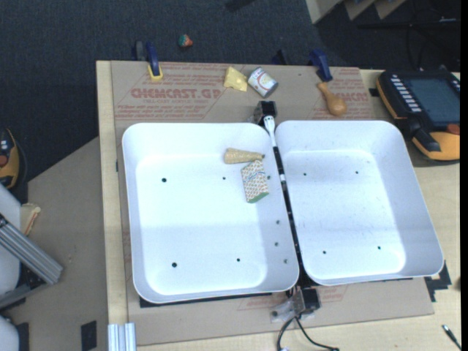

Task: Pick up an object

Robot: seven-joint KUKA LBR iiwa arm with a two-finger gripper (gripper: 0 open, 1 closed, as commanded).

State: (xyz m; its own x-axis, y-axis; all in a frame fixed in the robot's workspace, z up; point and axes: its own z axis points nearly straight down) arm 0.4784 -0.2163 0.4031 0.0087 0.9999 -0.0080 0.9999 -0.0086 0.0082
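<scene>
I cannot tell from here how my hand stands, spread or pressed together, and nothing can be said of my arm's pose.

Things I could pick up lie in the left bin [146, 196], in its upper right part near the wall it shares with the right bin [358, 218]. A tan cone-shaped piece [243, 156] lies on its side, its narrow end pointing right. Just below it, touching or nearly so, is a small patterned packet [254, 180], green and white and tilted slightly. The bins sit edge to edge in the middle of the frame, with a black clip [267, 112] at the top of the seam between them.

Both bins rest on a brown printed board [183, 92] that covers the table [446, 189]. On the board above the bins, a yellow wedge [235, 80] lies just beside a small white and grey box [262, 82]. Further right is a wooden-handled object [332, 99]. Blue clamps grip the board's top edge, one at upper left [153, 58] and one at upper right [319, 64].

At the frame's right edge lies a black and orange pendant with a screen [428, 101]. A small coloured bit [186, 41] sits on the dark carpet above the table. Cables [300, 306] trail from the bottom of the seam.
</scene>
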